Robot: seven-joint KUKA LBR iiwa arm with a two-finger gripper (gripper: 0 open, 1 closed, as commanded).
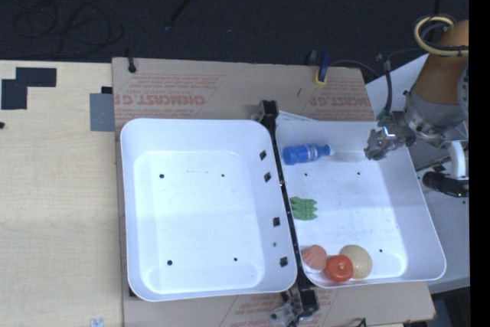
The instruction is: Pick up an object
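Observation:
In the right bin (413,226) a blue bottle (305,154) lies on its side near the far wall, cap pointing right. A small green ridged object (303,208) rests by the left wall of that bin. At the near edge sit a salmon-coloured round piece (314,256), a red tomato-like ball (339,268) and a beige ball (357,259), all touching or nearly so. My gripper (377,145) hangs over the far right corner of the right bin, to the right of the bottle and apart from it. Nothing shows between its tips.
The left bin (153,165) stands beside the right one, joined by a black divider with clips (277,188). Both rest on a cardboard sheet (199,92). The arm's grey body with its orange band (444,80) enters from the right.

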